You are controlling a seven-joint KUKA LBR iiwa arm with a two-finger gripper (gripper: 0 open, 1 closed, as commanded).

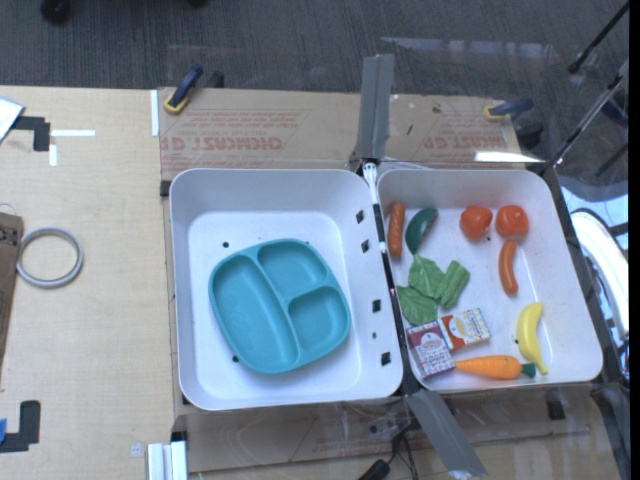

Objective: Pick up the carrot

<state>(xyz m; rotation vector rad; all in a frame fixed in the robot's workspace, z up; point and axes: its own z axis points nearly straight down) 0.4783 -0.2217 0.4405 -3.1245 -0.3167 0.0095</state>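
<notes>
The carrot [490, 368] lies flat along the near wall of the right bin [560, 208], so we judge a top-down grasp best. A small carton [447, 340] touches the carrot's tapered end and a banana [530, 336] crowds its leafy end, leaving the carrot's middle free. We cannot tell how the jaws stand.

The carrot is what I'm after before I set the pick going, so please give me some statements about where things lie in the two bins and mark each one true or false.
1. The carrot lies near the front edge of the right bin. True.
2. The blue divided plate sits in the right bin. False: it sits in the left bin.
3. The banana lies just right of the carrot's leafy end. True.
4. The carrot rests on the plate. False: it lies on the bin floor, beside a small carton.
</notes>
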